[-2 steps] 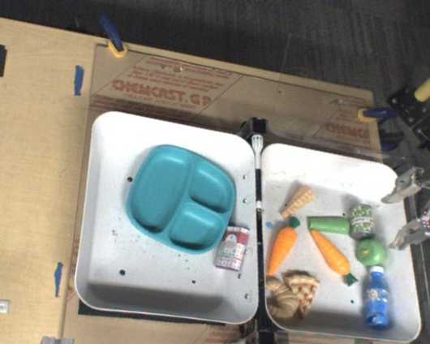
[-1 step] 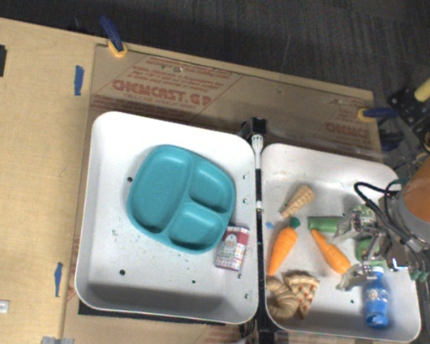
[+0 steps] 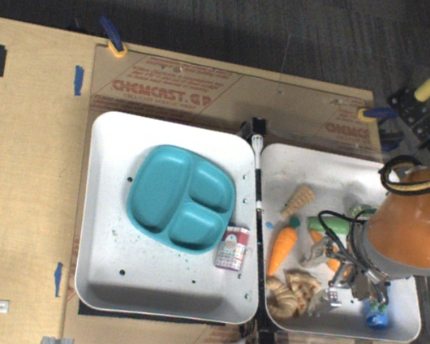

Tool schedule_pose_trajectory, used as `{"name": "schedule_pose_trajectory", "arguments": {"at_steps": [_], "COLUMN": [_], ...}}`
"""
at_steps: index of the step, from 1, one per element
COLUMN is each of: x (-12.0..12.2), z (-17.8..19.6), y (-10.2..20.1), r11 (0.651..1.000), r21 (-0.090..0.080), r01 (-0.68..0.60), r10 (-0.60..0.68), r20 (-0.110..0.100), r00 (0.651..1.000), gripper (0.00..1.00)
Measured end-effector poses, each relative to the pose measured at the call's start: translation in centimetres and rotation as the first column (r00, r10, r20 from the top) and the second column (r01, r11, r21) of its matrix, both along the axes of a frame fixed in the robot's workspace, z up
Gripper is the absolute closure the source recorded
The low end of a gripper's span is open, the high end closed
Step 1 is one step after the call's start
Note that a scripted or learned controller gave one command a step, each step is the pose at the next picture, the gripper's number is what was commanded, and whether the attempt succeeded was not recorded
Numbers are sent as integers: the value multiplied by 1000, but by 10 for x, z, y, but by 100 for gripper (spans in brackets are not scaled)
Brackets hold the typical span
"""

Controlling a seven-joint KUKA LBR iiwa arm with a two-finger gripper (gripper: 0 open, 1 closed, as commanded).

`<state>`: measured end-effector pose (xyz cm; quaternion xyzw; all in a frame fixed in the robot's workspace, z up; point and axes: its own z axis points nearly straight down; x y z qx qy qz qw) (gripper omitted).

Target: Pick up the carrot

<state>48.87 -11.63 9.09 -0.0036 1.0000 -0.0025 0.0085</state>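
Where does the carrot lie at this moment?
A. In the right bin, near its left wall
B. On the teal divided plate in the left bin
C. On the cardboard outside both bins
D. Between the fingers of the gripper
A: the carrot lies on the floor of the right bin, close to its left wall, apart from the gripper.

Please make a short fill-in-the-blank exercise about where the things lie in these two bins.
1. The carrot lies in the ___ bin.
2. The teal divided plate lies in the ___ bin.
3. The small can lies beside the plate's lower ___ corner.
4. The gripper is to the ___ of the carrot.

Missing words: right; left; right; right
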Motion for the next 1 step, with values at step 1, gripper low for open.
{"name": "schedule_pose_trajectory", "arguments": {"at_steps": [1], "x": [6], "z": [12], "y": [1], "r11": [1000], "r21": [-1], "r01": [-3], "r10": [3], "r20": [18], "r00": [1000], "gripper": [100]}}
